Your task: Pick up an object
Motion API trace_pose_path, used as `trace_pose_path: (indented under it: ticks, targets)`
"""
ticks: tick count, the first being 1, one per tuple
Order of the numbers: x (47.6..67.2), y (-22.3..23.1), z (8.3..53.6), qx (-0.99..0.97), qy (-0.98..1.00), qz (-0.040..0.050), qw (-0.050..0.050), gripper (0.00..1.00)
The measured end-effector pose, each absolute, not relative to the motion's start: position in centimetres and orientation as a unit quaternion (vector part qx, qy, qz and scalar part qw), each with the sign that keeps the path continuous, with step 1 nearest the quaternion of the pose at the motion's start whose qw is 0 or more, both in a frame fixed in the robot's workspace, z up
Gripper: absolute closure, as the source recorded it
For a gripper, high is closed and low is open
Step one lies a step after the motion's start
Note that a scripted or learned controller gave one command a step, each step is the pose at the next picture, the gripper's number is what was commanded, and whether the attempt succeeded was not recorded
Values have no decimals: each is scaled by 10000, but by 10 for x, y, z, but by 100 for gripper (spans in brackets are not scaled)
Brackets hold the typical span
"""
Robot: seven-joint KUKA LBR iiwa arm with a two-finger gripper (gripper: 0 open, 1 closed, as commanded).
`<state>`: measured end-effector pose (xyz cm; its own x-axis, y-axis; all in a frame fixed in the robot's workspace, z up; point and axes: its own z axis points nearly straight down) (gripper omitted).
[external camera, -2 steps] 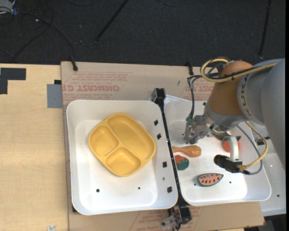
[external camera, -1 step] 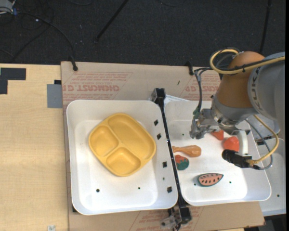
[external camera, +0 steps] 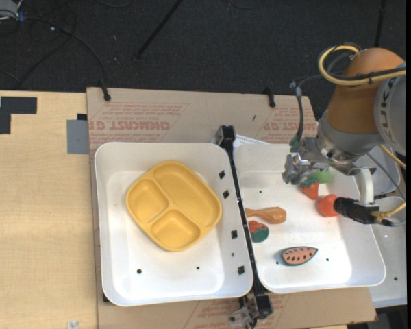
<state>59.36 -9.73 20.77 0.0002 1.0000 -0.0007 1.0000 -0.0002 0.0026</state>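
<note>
White left bin [external camera: 116, 266] holds a yellow divided tray [external camera: 172, 205]; the right bin [external camera: 356, 269] holds a watermelon slice [external camera: 299, 255] near, a drumstick [external camera: 267, 215] by the divider, a red-green toy [external camera: 259, 232], and a carrot [external camera: 316, 182] beside the gripper [external camera: 298, 170], whose grip state I cannot tell.

We see the scene evenly and brightly lit from overhead, so the two white bins [external camera: 123, 266] come out almost washed out, with only a faint sheen on the yellow tray [external camera: 172, 205] and soft, short shadows tucked under its edge and beneath the small toys in the right bin. The dark floor [external camera: 192, 33] at the top swallows nearly all detail, leaving the cables there as thin pale lines. We find the picture low in resolution and slightly soft throughout, with small things grainy and the gripper [external camera: 300, 170] too muddled to read clearly.
</note>
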Motion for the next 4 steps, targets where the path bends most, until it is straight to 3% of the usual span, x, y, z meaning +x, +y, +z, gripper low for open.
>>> trace_pose_path:
  ticks: [1,4]
  targets:
    - [594,-98,223,7071,7071,-2,-3,100]
    - [561,68,242,7052,7090,-6,-18,100]
